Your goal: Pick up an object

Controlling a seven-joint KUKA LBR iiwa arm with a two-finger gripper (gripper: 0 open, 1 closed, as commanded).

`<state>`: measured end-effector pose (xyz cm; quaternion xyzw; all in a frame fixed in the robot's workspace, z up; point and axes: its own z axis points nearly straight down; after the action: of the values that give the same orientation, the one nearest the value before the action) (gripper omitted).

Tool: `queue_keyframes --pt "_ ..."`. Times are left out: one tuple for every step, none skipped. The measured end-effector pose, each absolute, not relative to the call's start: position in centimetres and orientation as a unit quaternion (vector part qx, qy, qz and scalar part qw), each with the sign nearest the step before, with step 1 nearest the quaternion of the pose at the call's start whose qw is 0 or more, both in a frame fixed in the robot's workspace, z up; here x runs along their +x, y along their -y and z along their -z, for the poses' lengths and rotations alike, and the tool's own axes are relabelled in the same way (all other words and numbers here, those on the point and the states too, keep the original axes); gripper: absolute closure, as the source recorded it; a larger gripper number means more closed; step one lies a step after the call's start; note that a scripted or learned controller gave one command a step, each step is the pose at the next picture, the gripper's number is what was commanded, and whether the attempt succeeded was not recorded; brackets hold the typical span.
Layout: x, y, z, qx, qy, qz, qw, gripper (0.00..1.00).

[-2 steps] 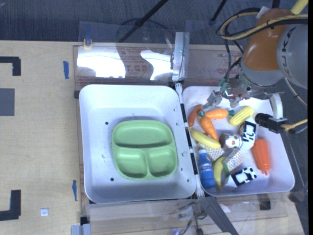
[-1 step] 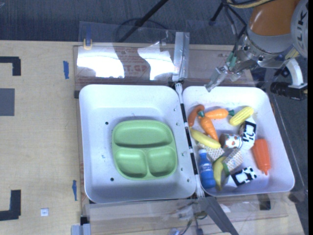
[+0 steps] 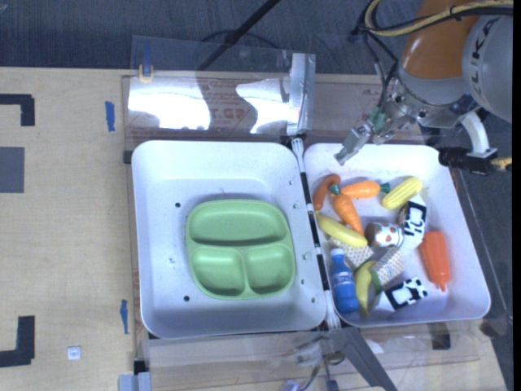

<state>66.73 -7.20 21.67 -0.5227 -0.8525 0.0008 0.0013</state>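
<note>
The toys (image 3: 383,235) (carrots, corn, bananas, a blue bottle) lie heaped in the right bin (image 3: 468,255), below and just in front of the gripper (image 3: 352,147), which hangs over that bin's far rim. Further left of it, a green divided plate (image 3: 240,247) sits in the left bin (image 3: 155,218).

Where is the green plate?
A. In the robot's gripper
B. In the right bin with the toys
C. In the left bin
C. The green plate lies flat in the left bin, while the toys sit in the right bin.
</note>
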Motion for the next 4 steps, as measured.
queue_keyframes --pt "61.8 4.5 -18.2 -0.515 0.857 -0.0005 0.001 0.0" --pt "58.3 4.7 -18.2 -0.481 0.877 -0.0006 0.002 0.0" --pt "55.8 5.2 -18.2 -0.475 0.88 -0.0007 0.002 0.0" --pt "59.4 9.5 -9.7 -0.49 0.872 0.0029 -0.004 0.0"
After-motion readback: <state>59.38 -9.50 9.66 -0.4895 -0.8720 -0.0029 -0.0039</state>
